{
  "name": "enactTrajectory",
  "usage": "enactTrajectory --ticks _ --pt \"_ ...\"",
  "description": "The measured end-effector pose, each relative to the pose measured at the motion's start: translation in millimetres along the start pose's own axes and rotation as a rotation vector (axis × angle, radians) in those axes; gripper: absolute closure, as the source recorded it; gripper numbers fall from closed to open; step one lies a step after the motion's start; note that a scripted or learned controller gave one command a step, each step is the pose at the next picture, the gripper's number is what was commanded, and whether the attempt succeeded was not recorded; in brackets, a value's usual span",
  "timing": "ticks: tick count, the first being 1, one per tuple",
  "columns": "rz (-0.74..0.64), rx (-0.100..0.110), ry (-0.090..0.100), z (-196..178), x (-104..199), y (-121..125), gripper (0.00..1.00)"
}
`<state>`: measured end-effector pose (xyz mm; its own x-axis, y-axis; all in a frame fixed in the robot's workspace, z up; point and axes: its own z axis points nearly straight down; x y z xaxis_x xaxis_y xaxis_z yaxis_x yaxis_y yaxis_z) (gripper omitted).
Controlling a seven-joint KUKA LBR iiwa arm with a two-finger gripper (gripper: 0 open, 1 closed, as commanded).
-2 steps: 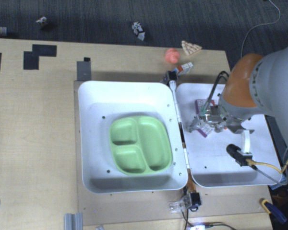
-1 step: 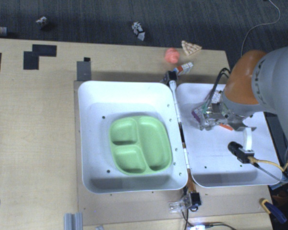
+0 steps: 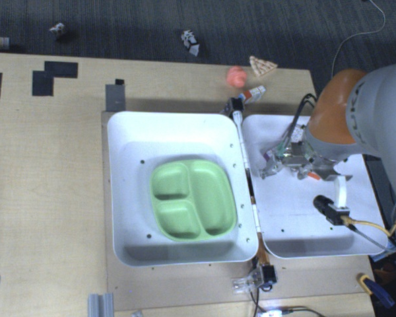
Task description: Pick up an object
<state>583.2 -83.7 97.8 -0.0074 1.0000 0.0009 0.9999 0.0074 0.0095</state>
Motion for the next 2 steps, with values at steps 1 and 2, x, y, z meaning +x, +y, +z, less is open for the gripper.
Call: enactTrajectory --ticks 1,2 --pt "0.006 0.0 -0.003 9.9 -1.5 -85.2 0.0" --pt "0.005 -0.006 -0.003 -1.4 -0.9 -82.6 1.0"
